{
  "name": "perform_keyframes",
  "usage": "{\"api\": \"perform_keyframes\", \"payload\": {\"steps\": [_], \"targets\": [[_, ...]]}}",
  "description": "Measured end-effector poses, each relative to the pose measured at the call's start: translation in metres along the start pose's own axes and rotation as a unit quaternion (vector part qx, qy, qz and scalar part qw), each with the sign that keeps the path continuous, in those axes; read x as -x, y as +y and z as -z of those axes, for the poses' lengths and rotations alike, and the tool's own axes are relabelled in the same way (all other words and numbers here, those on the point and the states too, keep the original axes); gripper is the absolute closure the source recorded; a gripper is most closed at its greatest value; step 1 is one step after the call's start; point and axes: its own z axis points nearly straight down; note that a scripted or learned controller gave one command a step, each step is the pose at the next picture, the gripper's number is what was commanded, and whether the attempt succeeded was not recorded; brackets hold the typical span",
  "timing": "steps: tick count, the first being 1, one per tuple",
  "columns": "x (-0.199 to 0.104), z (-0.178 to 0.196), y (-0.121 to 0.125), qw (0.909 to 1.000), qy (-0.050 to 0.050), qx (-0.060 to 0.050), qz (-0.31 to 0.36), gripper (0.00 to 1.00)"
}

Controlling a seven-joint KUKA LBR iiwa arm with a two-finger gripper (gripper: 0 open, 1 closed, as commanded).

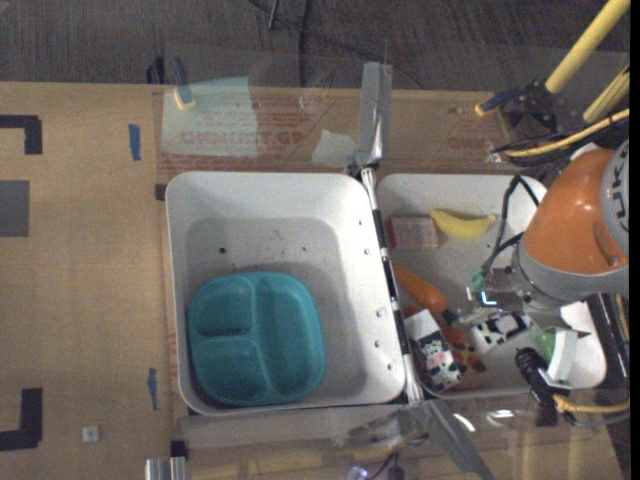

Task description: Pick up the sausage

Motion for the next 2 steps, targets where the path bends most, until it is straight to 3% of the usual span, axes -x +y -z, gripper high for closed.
{"api": "perform_keyframes", "payload": {"steps": [1, 2], "targets": [[0.0, 0.0, 0.0, 1.0, 0.0, 0.0, 0.0, 0.0], [0.017, -0.032, -0.004, 0.9999, 0.002, 0.009, 0.009, 0.0]]}}
